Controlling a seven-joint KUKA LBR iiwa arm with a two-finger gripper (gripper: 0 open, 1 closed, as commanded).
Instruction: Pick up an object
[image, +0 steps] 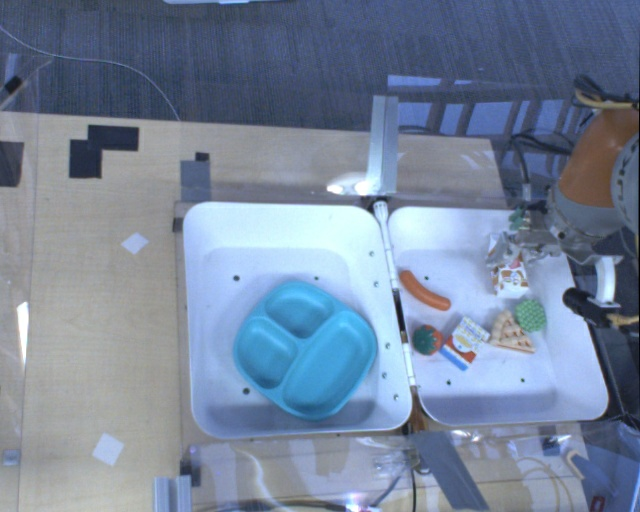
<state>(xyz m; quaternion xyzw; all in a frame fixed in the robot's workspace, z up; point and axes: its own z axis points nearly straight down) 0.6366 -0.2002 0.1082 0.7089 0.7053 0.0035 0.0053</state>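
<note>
Gripper (520, 243) at far side of right bin (575, 395) — pinching or not, cannot tell; carton (510, 278) directly beneath, touching or just apart unclear; sausage (424, 290) lies left of it, long axis slanting far-left to near-right; plate (305, 348) in left bin.

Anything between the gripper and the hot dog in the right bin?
Nothing visible. The gripper sits over the right bin's far side, by the small carton. The hot dog lies to the view's left on bare bin floor, apart from the other toys.
</note>
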